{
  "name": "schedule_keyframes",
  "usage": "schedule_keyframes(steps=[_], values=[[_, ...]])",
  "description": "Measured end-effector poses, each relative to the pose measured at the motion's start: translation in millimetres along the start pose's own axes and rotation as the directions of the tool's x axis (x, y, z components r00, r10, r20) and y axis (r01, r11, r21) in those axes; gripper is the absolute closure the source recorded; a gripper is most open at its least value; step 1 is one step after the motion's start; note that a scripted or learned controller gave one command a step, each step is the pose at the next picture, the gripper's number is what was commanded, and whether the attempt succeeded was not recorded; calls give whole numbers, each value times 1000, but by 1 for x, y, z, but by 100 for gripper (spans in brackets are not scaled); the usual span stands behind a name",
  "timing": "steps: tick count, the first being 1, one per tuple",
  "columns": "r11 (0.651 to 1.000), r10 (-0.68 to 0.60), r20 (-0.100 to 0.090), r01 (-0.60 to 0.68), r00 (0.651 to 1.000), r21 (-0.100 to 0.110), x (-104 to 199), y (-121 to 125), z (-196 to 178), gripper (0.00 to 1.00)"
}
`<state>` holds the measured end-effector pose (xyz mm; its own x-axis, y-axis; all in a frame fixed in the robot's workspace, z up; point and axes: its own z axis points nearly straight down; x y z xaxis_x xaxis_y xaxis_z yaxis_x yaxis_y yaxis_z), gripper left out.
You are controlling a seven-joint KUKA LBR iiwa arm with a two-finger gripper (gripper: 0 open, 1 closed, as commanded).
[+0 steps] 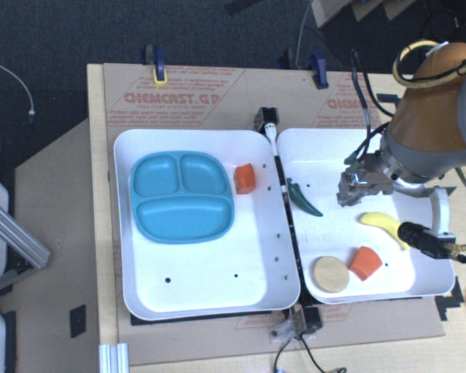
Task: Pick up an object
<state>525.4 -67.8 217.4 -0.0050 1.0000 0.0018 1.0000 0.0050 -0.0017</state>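
Yellow banana point(381, 224), curved and small (a toy), lies near the right bin's point(326, 150) right edge, below the gripper point(351, 193), apart from it. Whether its claw is wide or narrow cannot be told. An orange block point(365, 263) sits near the bin's bottom edge.

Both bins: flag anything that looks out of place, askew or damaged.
One oddity: the green pepper-like piece in the right bin lies tilted against the wall between the bins. The blue plate and orange piece in the left bin sit flat. Banana, round disc and red piece look undamaged.
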Motion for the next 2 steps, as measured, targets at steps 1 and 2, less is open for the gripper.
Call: schedule_keyframes(steps=[1,2], values=[[1000,-2,0,2,1000,-3,60,15,6,100],[1000,-1,1,1,1000,-4,104,24,3,100]])
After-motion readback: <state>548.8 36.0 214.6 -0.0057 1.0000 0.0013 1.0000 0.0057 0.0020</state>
